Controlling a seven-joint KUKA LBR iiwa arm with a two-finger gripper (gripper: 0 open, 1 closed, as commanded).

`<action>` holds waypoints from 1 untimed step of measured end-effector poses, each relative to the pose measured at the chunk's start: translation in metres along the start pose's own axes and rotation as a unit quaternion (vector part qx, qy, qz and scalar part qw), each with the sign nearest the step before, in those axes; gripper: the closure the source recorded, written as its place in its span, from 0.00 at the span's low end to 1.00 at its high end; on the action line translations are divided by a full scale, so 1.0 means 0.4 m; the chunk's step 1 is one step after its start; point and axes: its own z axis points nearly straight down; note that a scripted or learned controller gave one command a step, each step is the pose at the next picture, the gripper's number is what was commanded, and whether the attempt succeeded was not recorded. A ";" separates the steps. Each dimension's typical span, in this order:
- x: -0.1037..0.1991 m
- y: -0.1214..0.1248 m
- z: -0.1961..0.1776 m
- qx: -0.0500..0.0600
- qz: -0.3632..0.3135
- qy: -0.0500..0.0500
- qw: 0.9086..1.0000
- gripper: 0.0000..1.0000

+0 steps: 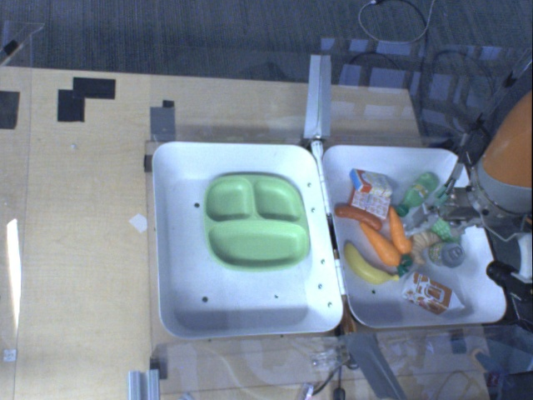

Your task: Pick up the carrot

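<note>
Two shallow white bins sit side by side on the desk, and the task's things are all in the right bin (479, 307), while the left bin (175, 307) carries a green divided plate (254, 222). One carrot (378, 244) lies near the middle of the right bin, slanting toward the near edge, and a second carrot (398, 230) lies just beside it, the two touching or nearly so. A sausage (358, 215) rests against the upper end of the first carrot, and a banana (366, 265) curves just under it toward the bin's left wall. A small carton (371, 192) stands toward the far edge, a green bottle (419, 190) lies near it, and a flat packet (427, 294) lies near the near-right corner. The gripper (441, 215) hangs over the right half of this bin, beside the second carrot's right flank; clutter around it hides its tips, so I cannot tell how wide it stands or whether anything is caught in it. The crowding looks like the main hazard: a descent between the carrots could pinch both, or nudge the sausage and banana. A grasp near a tapered end would probably slip off, and a close on the neighbouring clutter would likely lift the wrong thing.
</note>
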 end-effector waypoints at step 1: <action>0.140 0.027 0.231 -0.002 -0.106 -0.001 0.994 0.00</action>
